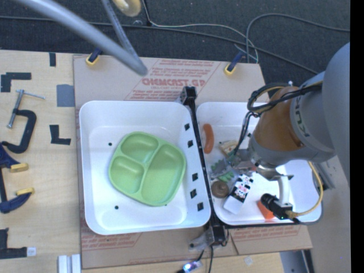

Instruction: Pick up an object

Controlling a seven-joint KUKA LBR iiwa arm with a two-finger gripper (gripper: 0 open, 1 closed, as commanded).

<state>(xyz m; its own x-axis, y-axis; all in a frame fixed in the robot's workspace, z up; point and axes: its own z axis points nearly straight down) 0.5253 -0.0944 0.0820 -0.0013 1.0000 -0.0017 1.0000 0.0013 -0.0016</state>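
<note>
Camera view has the grey arm with its orange band bent low over the right white bin, tool down among the clutter by that bin's left wall; whether it is open or gripping anything, I cannot tell. Beneath it sit a white block with black marks and a brown round disc. An orange sausage-shaped piece lies apart, so it looks the cleaner target: centre over one item, descend straight. Left bin carries a green divided plastic plate.
</note>
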